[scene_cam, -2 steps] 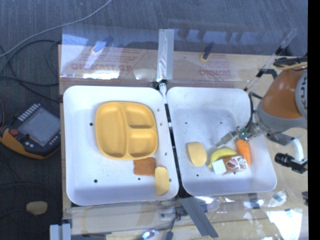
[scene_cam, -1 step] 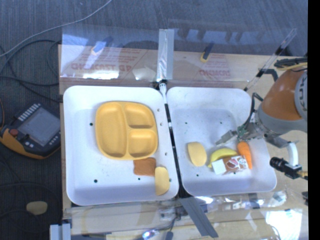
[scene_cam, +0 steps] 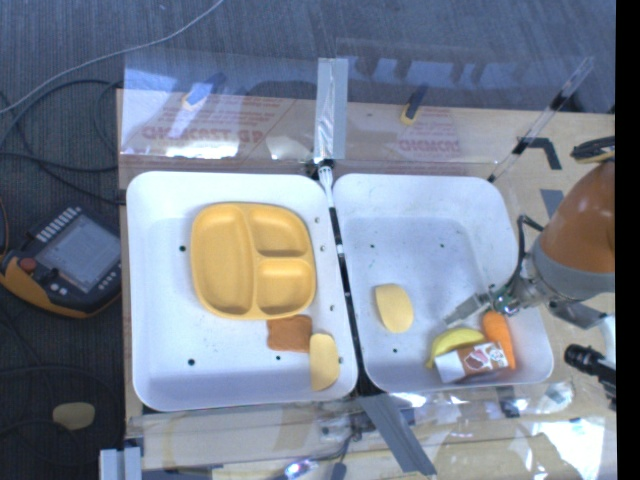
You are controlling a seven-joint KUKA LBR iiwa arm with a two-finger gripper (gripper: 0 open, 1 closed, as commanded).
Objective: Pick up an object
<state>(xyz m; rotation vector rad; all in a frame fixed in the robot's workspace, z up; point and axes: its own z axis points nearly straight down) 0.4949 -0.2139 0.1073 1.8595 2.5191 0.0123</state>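
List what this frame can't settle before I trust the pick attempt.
- Gripper, camera view: too small and blurred to read its grip, or whether it touches the carrot.
- Banana: lower part hidden by the small carton.
- Carton label: too small to read.
- Brown piece in the left bin: partly covered by the yellow tray.

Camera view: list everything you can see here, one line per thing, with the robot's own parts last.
White bins: 2, side by side on the bench.
Divided tray: 1, yellow, left bin.
Flat brown piece: 1, left bin, below the tray.
Pale yellow piece: 1, left bin, near corner.
Yellow oval piece: 1, right bin, middle.
Banana: 1, yellow, right bin, near corner.
Carrot: 1, orange, beside the banana.
Small carton: 1, white and red, below the banana.
Pendant: 1, orange and grey, floor left.
Arm: 1, grey and orange, right.
Hand: 1, at the carrot's top.
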